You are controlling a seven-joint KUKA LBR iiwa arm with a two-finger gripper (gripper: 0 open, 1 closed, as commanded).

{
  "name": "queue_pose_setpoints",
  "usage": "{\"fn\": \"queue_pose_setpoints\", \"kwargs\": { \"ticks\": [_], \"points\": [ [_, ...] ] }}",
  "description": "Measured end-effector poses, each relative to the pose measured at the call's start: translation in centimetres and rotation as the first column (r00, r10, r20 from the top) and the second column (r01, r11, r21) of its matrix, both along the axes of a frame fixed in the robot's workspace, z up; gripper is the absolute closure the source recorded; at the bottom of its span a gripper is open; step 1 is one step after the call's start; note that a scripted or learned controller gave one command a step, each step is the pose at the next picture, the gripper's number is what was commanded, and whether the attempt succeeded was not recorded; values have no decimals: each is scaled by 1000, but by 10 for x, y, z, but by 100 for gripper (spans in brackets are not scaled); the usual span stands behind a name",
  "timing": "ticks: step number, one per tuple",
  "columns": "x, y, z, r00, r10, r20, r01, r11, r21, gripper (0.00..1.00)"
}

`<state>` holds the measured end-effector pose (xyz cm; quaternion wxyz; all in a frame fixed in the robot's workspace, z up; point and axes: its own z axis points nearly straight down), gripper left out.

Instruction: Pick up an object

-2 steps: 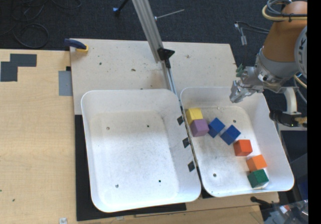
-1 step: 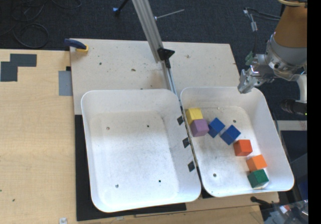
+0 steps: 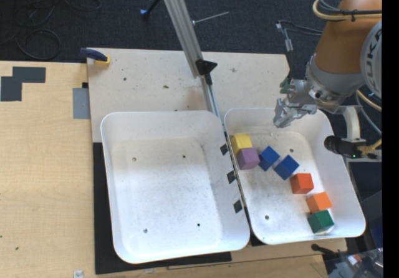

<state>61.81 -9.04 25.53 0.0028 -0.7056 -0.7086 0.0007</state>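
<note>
The right bin (image 3: pixel 349 171) holds several small blocks. A yellow block (image 3: pixel 241 141) and a purple block (image 3: pixel 248 158) touch near its left wall. Two blue blocks (image 3: pixel 269 158) (image 3: pixel 286 166) lie in the middle. A red-orange block (image 3: pixel 302 182), an orange block (image 3: pixel 320 201) and a green block (image 3: pixel 322 220) run toward the front right corner. My gripper (image 3: pixel 285 116) hangs over the bin's back edge, up and to the right of the blue blocks, with nothing seen between its fingers.
The left bin (image 3: pixel 118 146) sits beside the right one, with black clips along the shared wall. A slanted aluminium post (image 3: pixel 185 27) rises behind the bins. A blue and yellow clamp (image 3: pixel 95 55) lies at the bench's back left corner.
</note>
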Motion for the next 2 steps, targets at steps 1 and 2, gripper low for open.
{"fn": "queue_pose_setpoints", "kwargs": {
  "ticks": [1, 2],
  "points": [
    [-20, 58, -3, 1000, 0, 0, 0, 1000, 0, 100],
    [-46, 107, -21, 1000, 0, -2, 0, 1000, -1, 100]
  ]
}}
